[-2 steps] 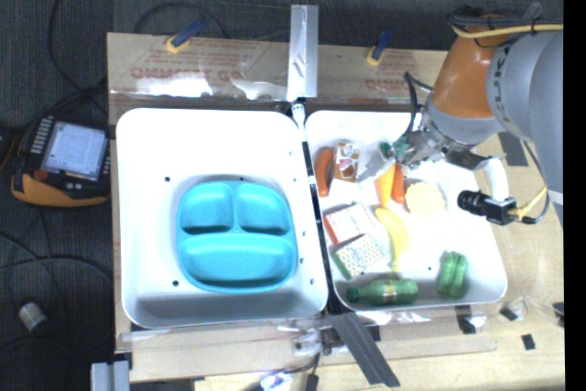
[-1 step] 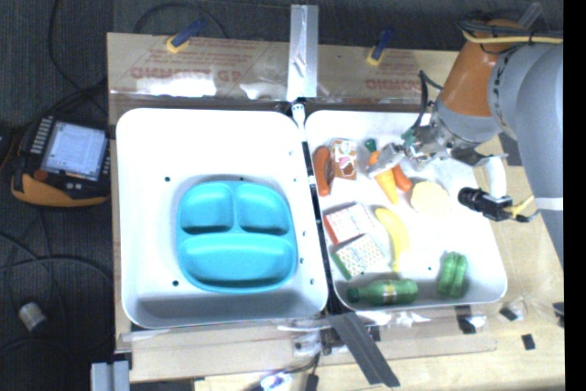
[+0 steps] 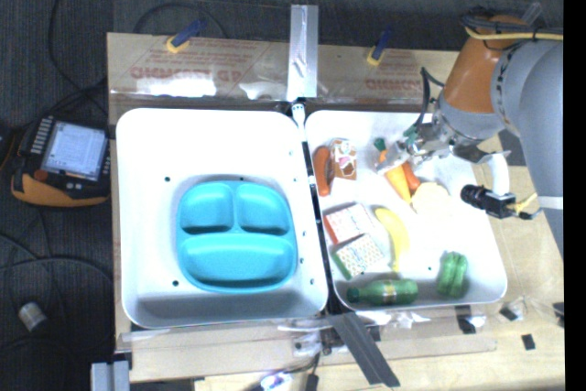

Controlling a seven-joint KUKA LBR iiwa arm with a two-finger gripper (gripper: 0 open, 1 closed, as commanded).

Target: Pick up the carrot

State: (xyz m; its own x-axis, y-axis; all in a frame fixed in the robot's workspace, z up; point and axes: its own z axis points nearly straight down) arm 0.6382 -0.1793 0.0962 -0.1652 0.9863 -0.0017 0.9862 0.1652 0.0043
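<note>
gripper (image 3: 414, 145) in right bin's (image 3: 476, 238) far corner | carrot (image 3: 399, 180) just below, banana (image 3: 396, 233) and boxes (image 3: 352, 238) beyond | open floor to its lower right

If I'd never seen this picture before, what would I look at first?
Probably the big bright blue tray sitting in the left white bin, because its colour pops out. Next you'd spot the heap of toy food in the right bin, like the orange carrot, the yellow banana and the green cucumber along the near edge. The grey and orange robot arm leans in from the right, with its gripper just above the carrot.
</note>
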